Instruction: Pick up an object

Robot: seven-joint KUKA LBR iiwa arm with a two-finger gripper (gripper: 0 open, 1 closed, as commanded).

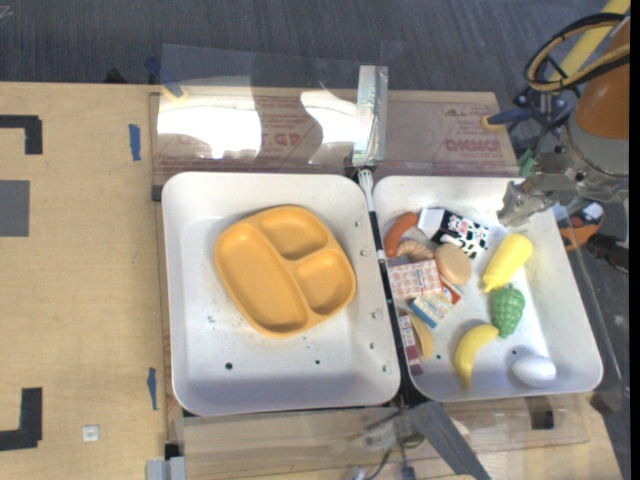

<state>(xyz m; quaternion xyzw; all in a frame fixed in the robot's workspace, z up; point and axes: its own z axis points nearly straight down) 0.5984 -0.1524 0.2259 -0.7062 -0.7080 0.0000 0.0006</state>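
Camera view: gripper (527,200) over right bin's (585,313) far corner, near yellow corn (507,259). Finger state impossible to tell. Orange plate (285,268) in left bin (190,298).

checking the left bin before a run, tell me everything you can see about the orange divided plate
The orange divided plate lies flat, right way up, in the left bin, near its middle and turned at a slant. It looks like smooth matte plastic with rounded corners and a raised rim. Ridges split it into three compartments: one long one on the left and two smaller ones on the right. All three compartments are bare. It rests on the bin floor, clear of the walls.
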